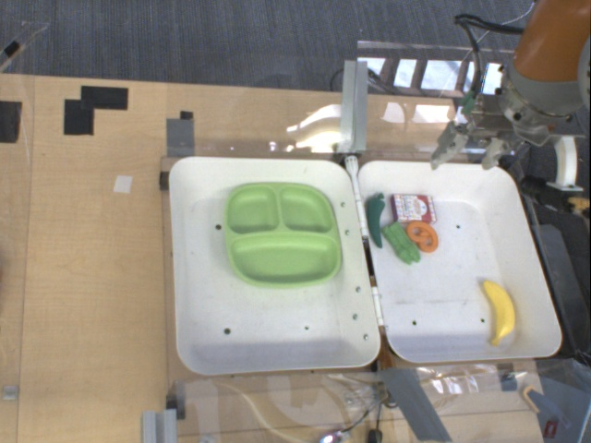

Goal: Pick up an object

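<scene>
My gripper (466, 151) hangs above the far rim of the right bin (462, 312), its two fingers spread apart with nothing between them. In that bin lie a yellow banana (500, 310) near the front right, a small red and white box (411, 209), an orange ring-shaped piece (424, 236), and green vegetable toys (401, 243) with a darker green one (374, 218) by the left wall. All of these sit well below and to the left of the gripper, apart from it.
The left bin (203, 330) holds a light green divided plate (281, 233). A metal post (355, 109) stands at the back between the bins. A metal frame (416, 67) runs behind the right bin.
</scene>
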Action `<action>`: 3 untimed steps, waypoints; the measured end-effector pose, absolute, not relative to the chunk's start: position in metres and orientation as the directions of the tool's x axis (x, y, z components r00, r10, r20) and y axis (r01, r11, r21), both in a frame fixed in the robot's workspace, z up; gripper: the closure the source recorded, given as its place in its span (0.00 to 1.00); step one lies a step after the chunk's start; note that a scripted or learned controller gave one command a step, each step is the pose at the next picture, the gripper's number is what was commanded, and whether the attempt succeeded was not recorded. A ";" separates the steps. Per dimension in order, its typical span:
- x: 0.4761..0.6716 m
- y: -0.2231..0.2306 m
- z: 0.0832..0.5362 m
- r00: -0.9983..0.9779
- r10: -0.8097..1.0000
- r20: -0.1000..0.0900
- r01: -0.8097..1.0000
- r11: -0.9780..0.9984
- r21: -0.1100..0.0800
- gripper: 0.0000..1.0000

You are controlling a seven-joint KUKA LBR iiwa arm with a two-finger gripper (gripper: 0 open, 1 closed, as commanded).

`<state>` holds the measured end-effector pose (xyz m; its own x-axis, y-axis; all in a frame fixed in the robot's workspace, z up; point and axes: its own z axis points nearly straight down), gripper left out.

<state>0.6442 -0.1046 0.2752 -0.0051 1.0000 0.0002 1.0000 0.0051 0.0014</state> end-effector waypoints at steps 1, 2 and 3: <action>0.646 -0.104 0.285 -0.010 1.000 0.001 1.000 0.010 0.005 1.00; 0.634 -0.146 0.209 0.307 0.952 0.000 0.952 -0.307 0.001 1.00; 0.635 -0.146 0.209 0.306 0.952 0.000 0.952 -0.306 0.002 0.00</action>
<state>0.6346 -0.1455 0.2092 0.3062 0.9520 0.0000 0.9520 -0.3062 0.0018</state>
